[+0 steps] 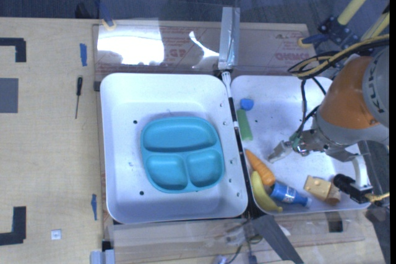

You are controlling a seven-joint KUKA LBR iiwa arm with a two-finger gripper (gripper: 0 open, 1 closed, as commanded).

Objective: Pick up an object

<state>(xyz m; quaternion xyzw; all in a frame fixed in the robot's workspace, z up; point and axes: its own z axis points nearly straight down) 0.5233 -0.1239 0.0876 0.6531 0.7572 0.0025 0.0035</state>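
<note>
Pincer (279, 150) hangs open and holds nothing over the right bin (278, 93), near the carrot (260, 168), banana (262, 192), blue bottle (288, 193), wooden block (322, 188) and green stick (245, 124). Left bin (117, 133) contains a blue tray (181, 153).

Pale wooden counter (43, 151) bearing two shallow white bins, the left bin (117, 102) containing a light-blue three-compartment plastic tray (181, 153), with a thin dark screwdriver (78, 94) lying on the counter left of that bin.
</note>
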